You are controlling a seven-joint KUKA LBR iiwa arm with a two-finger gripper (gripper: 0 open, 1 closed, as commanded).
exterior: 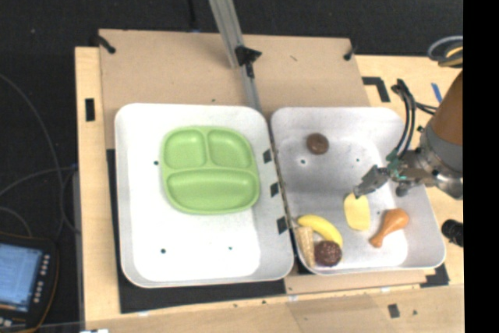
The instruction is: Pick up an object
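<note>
Hovering in the right shallow white bin (390, 125), the dark two-finger tool (380, 178), fingers apart and empty, sits just above the pale yellow wedge-shaped piece (357, 212); best descend squarely, avoiding the orange drumstick-shaped toy (389, 226) beside it.

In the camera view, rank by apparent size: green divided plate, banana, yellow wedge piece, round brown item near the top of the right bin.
1. green divided plate, by far the largest.
2. banana and yellow wedge piece: too alike to rank.
3. round brown item, smallest.
</note>
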